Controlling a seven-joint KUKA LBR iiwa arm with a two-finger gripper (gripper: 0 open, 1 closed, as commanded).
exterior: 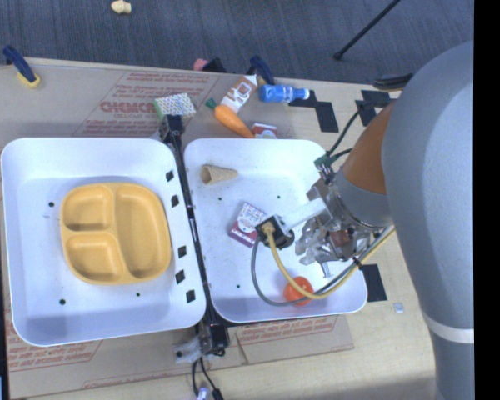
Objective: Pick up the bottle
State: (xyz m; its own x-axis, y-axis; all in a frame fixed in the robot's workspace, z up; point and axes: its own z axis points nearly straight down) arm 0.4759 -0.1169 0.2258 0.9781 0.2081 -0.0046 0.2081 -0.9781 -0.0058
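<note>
Your bottle (281,94) is the small blue one lying on its side on the bench (83,98), outside both bins, just past the far edge of the right bin (233,152). Its pale cap end points to the right of the camera view. Touching or nearly touching its left end you see a white container with an orange label (238,94), tilted, and just below that an orange carrot (232,121), also on the bench and close to the bin's far rim.

The gripper (319,247) is well apart from the bottle. It sits low over the right-hand part of the right bin, below the grey arm (433,182) and its orange band (368,161), which reach in from the right. From this angle you cannot tell whether the gripper is spread or closed, and you can see nothing held in it. A yellow cable (275,261) loops from the wrist across the bin floor.

Inside the right bin you have a tan cone (219,173) near the far side, a pink and white packet (248,222) around the middle, just left of the gripper, and a round orange object (298,290) near the front rim, partly behind the cable.

The left bin (25,223) holds a yellow divided plate (115,232) lying flat near its middle.
</note>
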